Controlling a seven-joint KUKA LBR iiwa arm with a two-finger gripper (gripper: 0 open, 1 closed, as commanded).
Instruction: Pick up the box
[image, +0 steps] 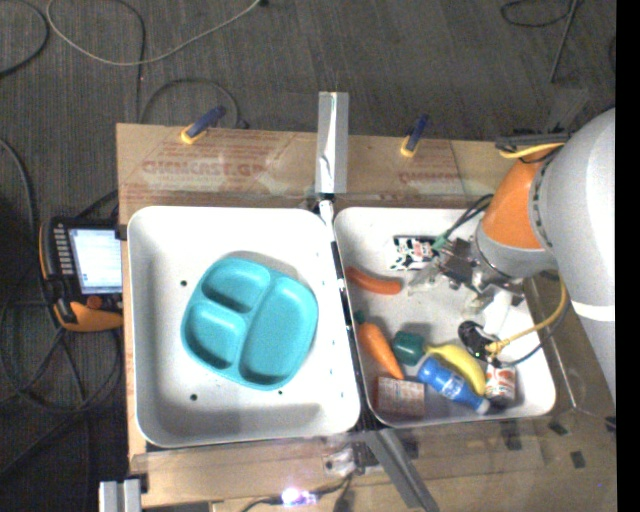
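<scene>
Now the claw (455, 268) hangs at 12 o'clock in the right bin (545, 395); whether it is spread, I cannot tell. The box (400, 397) lies at 7 o'clock, touching the carrot (377, 347) and bottle (452, 385), so a descent may catch these instead.

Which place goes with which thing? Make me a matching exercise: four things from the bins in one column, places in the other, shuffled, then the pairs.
Things
1. teal divided tray
2. brown box
3. banana
4. black-and-white carton

Places
A. far end of the right bin, near the gripper
B. near edge of the right bin, below the carrot
C. middle of the left bin
D. right bin, just above the blue bottle

Pairs: 1-C, 2-B, 3-D, 4-A
</scene>
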